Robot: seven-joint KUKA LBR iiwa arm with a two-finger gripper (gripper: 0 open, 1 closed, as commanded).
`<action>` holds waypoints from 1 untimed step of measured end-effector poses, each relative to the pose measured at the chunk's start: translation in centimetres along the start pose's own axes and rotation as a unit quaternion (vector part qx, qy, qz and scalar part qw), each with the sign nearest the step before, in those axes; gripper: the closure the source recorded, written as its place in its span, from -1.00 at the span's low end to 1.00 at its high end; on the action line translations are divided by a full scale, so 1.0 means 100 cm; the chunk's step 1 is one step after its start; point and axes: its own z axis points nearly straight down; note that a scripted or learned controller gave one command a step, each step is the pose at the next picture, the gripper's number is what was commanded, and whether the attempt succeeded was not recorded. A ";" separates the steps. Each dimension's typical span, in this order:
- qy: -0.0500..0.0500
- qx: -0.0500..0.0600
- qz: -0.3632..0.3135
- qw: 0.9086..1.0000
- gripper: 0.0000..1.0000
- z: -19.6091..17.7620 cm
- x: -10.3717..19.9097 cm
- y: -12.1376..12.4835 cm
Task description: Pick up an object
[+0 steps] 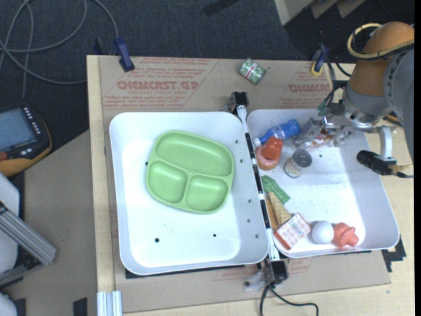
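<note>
You are looking down on the arm (pixel 378 71) as it is reaching in over the far end of the right bin (pixel 368 196), its pincer (pixel 320 135) hanging low above the white floor. From this angle you cannot tell whether the pincer is released or clenched, or whether it is grasping anything.

The objects for picking are lying to the pincer's left and toward the near end of the same bin. A blue bottle (pixel 279 132) is lying just beside the pincer on its left. An orange cup (pixel 270 152) is sitting past the bottle, touching it, against the bin's left wall. A small jar (pixel 298 164) with a grey lid is standing near the pincer, below and slightly left of it. Well apart from the pincer, along the near-left wall, a green packet (pixel 275 191) and a tan cone (pixel 279 210) are lying in a line, and a red-and-white packet (pixel 293 230), a white ball (pixel 322 232) and an orange toy (pixel 346 236) are sitting together in the near end.

Farther to the pincer's left, a green plate (pixel 189 171) is resting in the left bin (pixel 131 242). A small green wrapped item (pixel 252 71) is lying on the bench (pixel 164 84), beyond both bins.
</note>
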 end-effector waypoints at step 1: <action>-0.004 -0.017 -0.003 1.000 1.00 -0.045 0.050 -0.036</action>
